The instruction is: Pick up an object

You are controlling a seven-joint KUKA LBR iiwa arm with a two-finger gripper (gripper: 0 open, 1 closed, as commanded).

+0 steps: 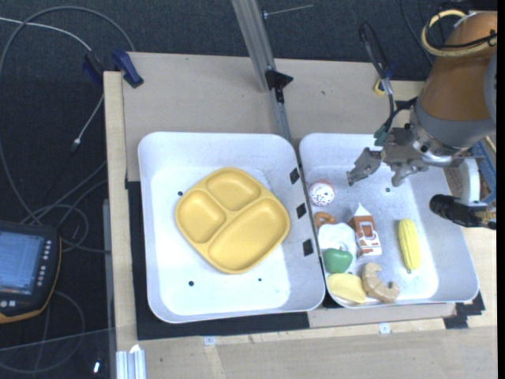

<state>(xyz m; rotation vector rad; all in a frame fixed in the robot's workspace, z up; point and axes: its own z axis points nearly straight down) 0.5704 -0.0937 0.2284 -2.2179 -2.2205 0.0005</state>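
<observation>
I see the gripper hanging over the upper part of the right bin, with its two dark fingers spread apart and nothing between them. One fingertip points down-left toward the small round white ball with red marks, which lies just beyond it on the bin floor; the other finger sits off to the right. I cannot tell how high the tips are above the floor. Above the fingers the wrist is grey metal, and the orange band bulges smooth and glossy at the top right.

All the loose objects lie in the lower half of that right bin. A ridged yellow corn cob lies lengthwise near the right wall, well apart from the fingers. A small carton in white and orange stands beside a white dish. A green pepper shape rests at the dish's lower edge, a pale yellow rounded piece lies below it, and a tan, lumpy, curved piece touches that one.

The left bin carries a matte yellow plate with three compartments, its corners rounded. Both bins look like thin white plastic with speckled floors.
</observation>
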